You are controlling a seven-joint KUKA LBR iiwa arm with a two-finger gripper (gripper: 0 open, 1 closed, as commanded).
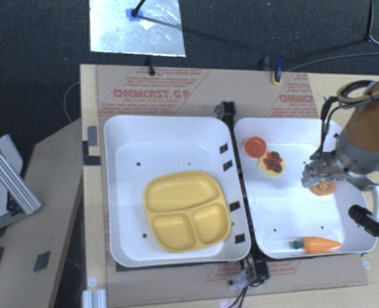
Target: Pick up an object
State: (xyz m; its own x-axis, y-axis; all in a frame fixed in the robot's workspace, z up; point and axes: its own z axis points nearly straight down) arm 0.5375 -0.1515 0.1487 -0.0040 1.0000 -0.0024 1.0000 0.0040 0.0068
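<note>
An orange slice-like piece (pixel 322 188) lies on the floor of the right bin (pixel 286 226), toward that bin's 3 o'clock side, and the end effector (pixel 317 173) sits directly over it, touching or nearly touching its upper edge. Whether the grey metal tips are spread or closed cannot be told from this slanted view, and the piece is not visibly between them.

At 9 o'clock from the end effector, well inside the same bin, rests a small yellow round piece with dark red spots (pixel 272 163). Just beside it, at its 11 o'clock, is a red tomato-like ball (pixel 255 147); the two are close, almost touching. At 6 o'clock from the end effector, near the bin's front wall, a toy carrot (pixel 315 244) lies on its side with its green end pointing toward 9 o'clock.

The arm (pixel 369 136) comes in from 3 o'clock, its orange band above the grey wrist.

The left bin (pixel 132 140) adjoins the right one and holds a yellow divided plate (pixel 186 209) with three compartments, lying flat toward that bin's front. Both bins rest on the table (pixel 176 92), whose brown sheet bears red lettering.
</note>
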